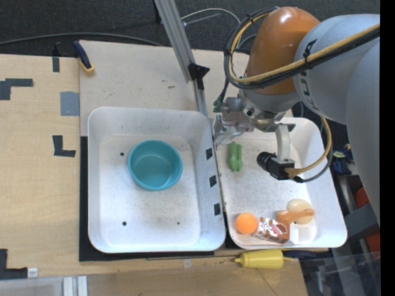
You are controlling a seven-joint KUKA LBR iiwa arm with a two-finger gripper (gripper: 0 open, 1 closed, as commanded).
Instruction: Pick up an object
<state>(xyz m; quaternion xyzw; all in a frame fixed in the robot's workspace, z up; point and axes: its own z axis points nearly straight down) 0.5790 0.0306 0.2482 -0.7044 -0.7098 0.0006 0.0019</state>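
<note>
The end effector (229, 130) hangs low over the far left part of the right bin (330, 230), just above a green oblong object (235, 156) lying on the bin floor; whether it is apart or together cannot be told. An orange ball (246, 223) and several small items cluster at the bin's near edge. A teal bowl (155, 164) sits in the left bin (99, 227).
</note>
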